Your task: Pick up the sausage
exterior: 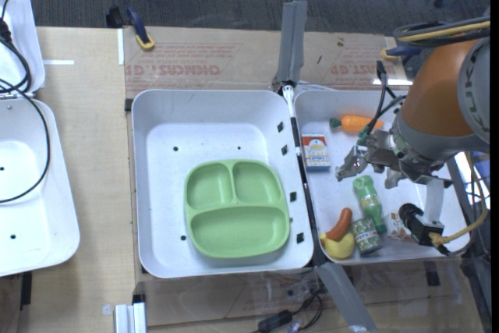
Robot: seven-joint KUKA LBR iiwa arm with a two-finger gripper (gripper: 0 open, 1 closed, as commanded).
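**Operator:** Two bins sit on the bench. Which one holds the target?

**Technician:** The right bin (312,101). The sausage (339,224) lies near its front edge, tilted, with its lower end touching a banana (337,247). A small can (366,236) stands just beside it on the right, and a green bottle (369,199) lies above the can. The left bin (148,168) holds a green divided plate (236,208) and plays no part in this step.

**Operator:** Where is the gripper?

**Technician:** The gripper (357,161) hangs over the middle of the right bin, between a small carton (315,153) and the green bottle, farther back in the bin than the sausage. Nothing is between its fingers (whether they are spread or closed cannot be told from this angle, so treat that as unknown).

**Operator:** How should the approach be made?

**Technician:** In my judgement, move toward the front edge first, then descend. Turn the wrist so the fingers close across the narrow width of the sausage, not along its length. Aim at the upper half, which is clear of the banana.

**Operator:** Main risks?

**Technician:** Crowding. A finger landing on the can or banana would likely push the sausage aside or pinch two items. The carrot (357,122) at the back is well apart and no concern.
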